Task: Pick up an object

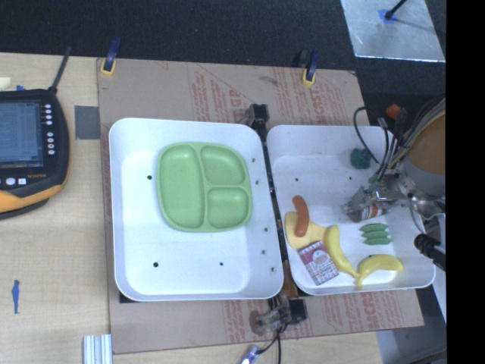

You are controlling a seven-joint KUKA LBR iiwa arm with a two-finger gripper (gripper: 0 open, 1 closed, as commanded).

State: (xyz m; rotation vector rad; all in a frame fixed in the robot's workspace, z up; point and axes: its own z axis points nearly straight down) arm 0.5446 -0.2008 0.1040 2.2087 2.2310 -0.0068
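A cardboard sheet [189, 89] covers the bench, with two shallow white bins side by side on it. The left bin [136, 264], well to the left of the claw, carries a green divided plate [203, 186]. The right bin [318, 146] takes the grey arm [428, 154], which reaches in from the right edge, cables looped over its wrist, and angles down and leftward so the claw [369, 203] sits low over the bin floor by the right wall; whether it is released or clenched cannot be told. A handheld control pendant [26, 154] lies far left of the bins. Below and left of the claw lie two bananas [339, 250], a yellow bun with a sausage [301, 214] and a small red packet [318, 262]. Green pea pods [375, 233] lie just below the claw, apart from it. A small dark green object [361, 157] rests above the claw.
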